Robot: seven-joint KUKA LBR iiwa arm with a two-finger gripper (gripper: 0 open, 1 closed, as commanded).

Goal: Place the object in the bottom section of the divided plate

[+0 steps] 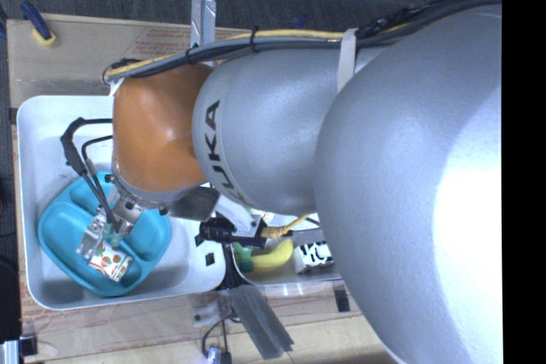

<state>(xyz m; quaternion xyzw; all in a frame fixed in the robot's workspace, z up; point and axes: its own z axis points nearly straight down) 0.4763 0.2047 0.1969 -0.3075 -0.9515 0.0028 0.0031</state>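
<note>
Placement step: tool [101, 236] sits low over the blue divided plate [60, 226], a small patterned object [112, 264] just below it. Cannot tell tool opening or whether it has hold. Next move calls for confirming release in the bottom section, then a straight lift.

Readable on the grey arm [281, 141], up and to the right of the end effector [101, 233]: dark letters "UKA", turned sideways, set just beside the orange band [158, 132]; first letter of the brand cut off by the arm's curve. Further right and a little lower than the end effector, a white card [317, 255] with black marks, too blurred to read. On the small item [113, 265] just below the end effector, red and green specks, no legible words.
</note>
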